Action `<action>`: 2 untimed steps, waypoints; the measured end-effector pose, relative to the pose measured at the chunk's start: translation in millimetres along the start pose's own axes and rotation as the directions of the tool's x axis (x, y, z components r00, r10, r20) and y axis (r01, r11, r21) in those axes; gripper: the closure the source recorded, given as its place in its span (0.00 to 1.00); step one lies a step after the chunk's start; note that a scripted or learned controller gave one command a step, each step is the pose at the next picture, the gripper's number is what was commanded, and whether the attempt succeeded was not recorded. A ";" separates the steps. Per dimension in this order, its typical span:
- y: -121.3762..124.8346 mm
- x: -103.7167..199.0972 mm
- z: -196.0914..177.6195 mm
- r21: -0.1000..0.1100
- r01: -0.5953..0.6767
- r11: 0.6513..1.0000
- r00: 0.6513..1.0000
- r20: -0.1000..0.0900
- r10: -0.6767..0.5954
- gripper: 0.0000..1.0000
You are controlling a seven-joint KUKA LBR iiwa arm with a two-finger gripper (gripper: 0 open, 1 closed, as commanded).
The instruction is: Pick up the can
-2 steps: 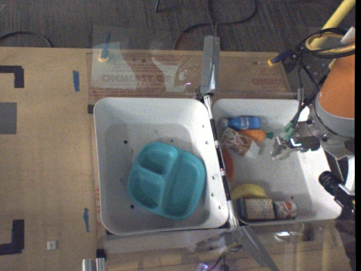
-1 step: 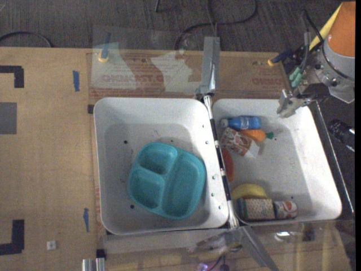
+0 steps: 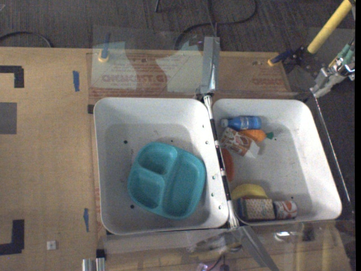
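Right now your pincer (image 3: 337, 71) sits off beyond the far right corner of the right bin (image 3: 324, 151), well apart from everything inside it, and at this size and blur you cannot tell whether it is open or closed. The can (image 3: 286, 209), as best the poor view allows, is the small red-and-white cylinder lying on its side against the near wall of that bin. Expect trouble from how it lies: a can on its side may roll away when one fingertip touches first, and the bin wall just beside it leaves little room for a finger on that flank, so a descent aimed slightly off could strike the rim or pinch nothing. A speckled box (image 3: 259, 209) touches the can's left end, with a yellow lump (image 3: 249, 191) just behind that, so a wide approach could catch the box instead. Further back lie a blue bottle (image 3: 242, 122), a snack packet (image 3: 237, 141) and an orange piece (image 3: 257, 134), all well apart from the can and out of your path. The left bin (image 3: 113, 123) carries a teal divided plate (image 3: 167, 179), which plays no part here.
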State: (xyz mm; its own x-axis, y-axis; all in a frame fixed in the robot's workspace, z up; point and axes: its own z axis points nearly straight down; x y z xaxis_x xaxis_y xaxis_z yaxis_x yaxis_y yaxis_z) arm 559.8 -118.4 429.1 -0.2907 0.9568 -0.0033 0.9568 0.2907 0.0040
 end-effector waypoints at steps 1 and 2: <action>-31.8 4.7 -7.4 0.000 0.408 0.913 0.913 -0.001 -0.408 1.00; -70.1 -32.5 -7.5 0.000 0.413 0.911 0.911 -0.001 -0.413 1.00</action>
State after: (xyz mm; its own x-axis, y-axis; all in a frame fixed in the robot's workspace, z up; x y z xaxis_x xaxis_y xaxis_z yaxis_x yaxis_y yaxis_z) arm 502.2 -169.9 436.4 -0.6602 0.7511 -0.0034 0.7511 0.6602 0.0018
